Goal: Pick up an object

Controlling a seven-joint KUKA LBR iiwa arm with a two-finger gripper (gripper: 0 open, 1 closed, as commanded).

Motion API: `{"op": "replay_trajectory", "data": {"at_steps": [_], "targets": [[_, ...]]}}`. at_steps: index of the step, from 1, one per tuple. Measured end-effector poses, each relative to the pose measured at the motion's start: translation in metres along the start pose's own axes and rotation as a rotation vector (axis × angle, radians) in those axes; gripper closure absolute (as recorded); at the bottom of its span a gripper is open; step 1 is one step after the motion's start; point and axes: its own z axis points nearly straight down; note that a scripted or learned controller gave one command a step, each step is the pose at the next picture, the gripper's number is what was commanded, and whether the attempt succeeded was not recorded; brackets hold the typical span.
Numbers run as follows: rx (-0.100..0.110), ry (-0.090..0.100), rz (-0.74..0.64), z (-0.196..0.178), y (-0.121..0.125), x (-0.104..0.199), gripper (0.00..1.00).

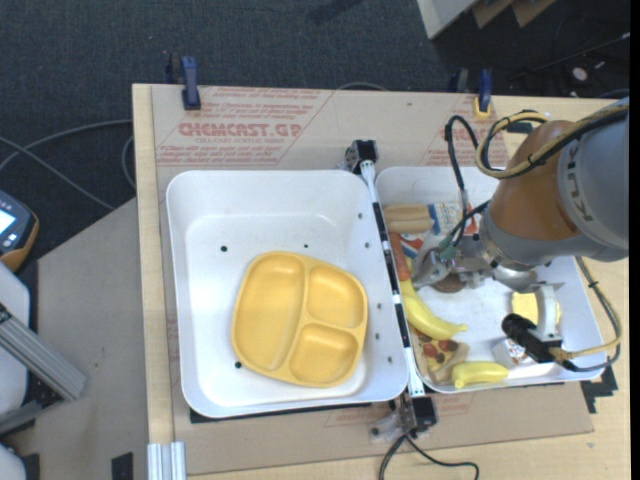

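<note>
Camera view, gripper (pixel 447 265) amid crowded right bin (pixel 400 181)

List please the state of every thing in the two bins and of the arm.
Yellow divided tray: lying flat, right way up, in the left bin.
Banana: lying in the right bin, near the divider.
Second banana: lying at the right bin's front edge.
Arm: reaching low over the right bin.
</note>
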Motion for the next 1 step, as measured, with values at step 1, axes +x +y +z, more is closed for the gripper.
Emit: {"op": "replay_trajectory", "data": {"at_steps": [1], "targets": [[0.003,0.0,-0.001,0.0036,0.0281,-0.0085,0.0]]}}
